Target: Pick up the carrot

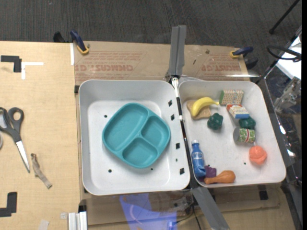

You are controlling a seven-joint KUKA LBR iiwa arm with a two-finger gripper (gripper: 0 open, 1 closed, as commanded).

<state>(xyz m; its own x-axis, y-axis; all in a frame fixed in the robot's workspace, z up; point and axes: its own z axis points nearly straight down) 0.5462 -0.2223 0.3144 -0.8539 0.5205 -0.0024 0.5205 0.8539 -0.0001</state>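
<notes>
Camera view: carrot (221,177) lies flat along near edge of right bin (271,128), twd its near-left corner, touching purple item (210,171), blue bottle (197,157) just beside

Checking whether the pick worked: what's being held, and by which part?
Nothing is seen held: the carrot lies in the right bin, near its front edge.
</notes>
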